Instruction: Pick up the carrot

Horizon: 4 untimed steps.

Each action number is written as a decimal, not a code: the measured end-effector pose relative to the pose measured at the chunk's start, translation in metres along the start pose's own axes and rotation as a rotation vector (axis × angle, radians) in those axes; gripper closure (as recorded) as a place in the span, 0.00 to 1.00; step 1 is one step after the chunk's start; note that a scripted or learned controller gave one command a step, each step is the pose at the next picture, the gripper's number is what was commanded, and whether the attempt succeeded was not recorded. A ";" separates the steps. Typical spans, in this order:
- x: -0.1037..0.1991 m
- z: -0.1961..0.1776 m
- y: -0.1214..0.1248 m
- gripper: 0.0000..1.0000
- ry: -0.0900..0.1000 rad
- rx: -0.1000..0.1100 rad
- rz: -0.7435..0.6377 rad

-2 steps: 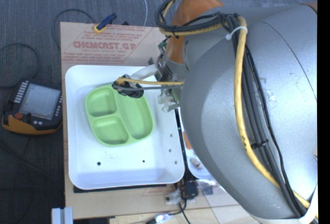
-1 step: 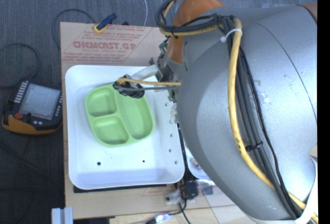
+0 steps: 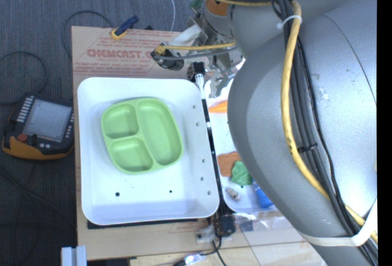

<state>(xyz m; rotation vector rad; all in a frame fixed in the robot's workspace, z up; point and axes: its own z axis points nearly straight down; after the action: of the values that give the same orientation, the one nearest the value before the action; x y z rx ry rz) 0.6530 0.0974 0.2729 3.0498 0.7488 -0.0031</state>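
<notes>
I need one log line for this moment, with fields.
arm: over right bin | carrot: lying in right bin | green tray: left bin

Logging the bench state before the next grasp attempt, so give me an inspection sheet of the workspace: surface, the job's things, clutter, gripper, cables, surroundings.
Surface: left white bin sits on a printed board; the right bin is mostly covered by the arm.
Job's things: an orange piece with a green top lies in the right bin, probably the carrot, partly hidden.
Clutter: green divided plate in the left bin; a blue item in the right bin.
Gripper: under the wrist near the bins' far end; finger state unreadable.
Cables: yellow and black cables run along the arm.
Surroundings: handheld pendant on grey carpet, left of the bench.
</notes>
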 end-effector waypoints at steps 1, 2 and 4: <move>-0.110 0.062 0.025 0.00 -0.010 0.003 -0.223; -0.196 0.008 0.059 0.00 -0.004 0.000 -0.562; -0.076 0.091 0.139 0.00 -0.004 0.000 -0.461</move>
<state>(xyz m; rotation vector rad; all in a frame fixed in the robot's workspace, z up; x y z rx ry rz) 0.6501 -0.0614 0.1826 2.7973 1.4258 -0.0098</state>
